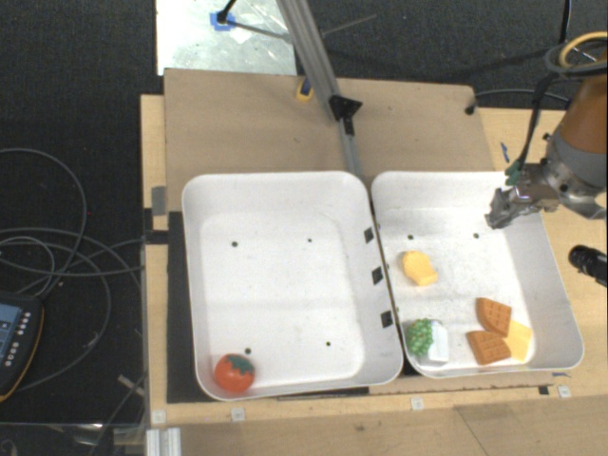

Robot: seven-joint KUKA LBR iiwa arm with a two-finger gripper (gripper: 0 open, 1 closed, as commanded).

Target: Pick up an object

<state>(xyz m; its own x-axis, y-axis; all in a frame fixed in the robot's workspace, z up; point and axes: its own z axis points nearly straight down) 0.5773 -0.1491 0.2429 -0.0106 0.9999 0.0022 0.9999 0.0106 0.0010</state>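
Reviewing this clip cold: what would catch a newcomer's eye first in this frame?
Probably the red tomato, alone in the near left corner of the left bin. Next, the cluster in the right bin: a yellow piece near its middle, a green and white item and orange waffle-like pieces along its near edge. The gripper hangs over that bin's far right part, apart from all of them.

Dark carpeted floor [76, 74] all around, crossed on the left by loose grey cables [57, 245]. A light wooden bench [285, 122] in the middle, with a brown board across its top. Behind it, a pale reflective sheet [204, 22] on the floor, marked with blue tape [223, 19]. A slanted grey metal pole [309, 41] over the bench's back edge. A handheld control pendant [14, 335] at far left.
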